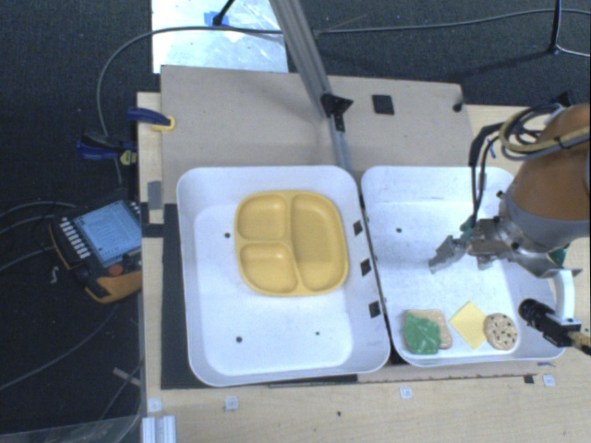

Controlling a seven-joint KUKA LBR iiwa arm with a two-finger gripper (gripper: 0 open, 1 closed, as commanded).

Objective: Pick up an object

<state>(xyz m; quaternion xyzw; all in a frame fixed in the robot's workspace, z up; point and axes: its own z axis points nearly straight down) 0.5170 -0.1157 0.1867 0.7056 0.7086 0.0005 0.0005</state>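
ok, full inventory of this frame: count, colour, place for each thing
bins: 2, white, side by side on the bench
divided plate: 1, yellow, three compartments, upper middle of the left bin
green item on a tan slice: 1, green over tan, near edge of the right bin, leftmost of three
square slice: 1, yellow, near edge of the right bin, middle of three
round cookie: 1, tan with dark specks, near edge of the right bin, rightmost
handheld device: 1, blue screen, orange-and-black casing, on the floor left of the bench
clamps: 2, blue with yellow, at the bench's far left edge
arm: 1, grey with orange band, over the right bin
gripper: 1, grey, above bare floor of the right bin
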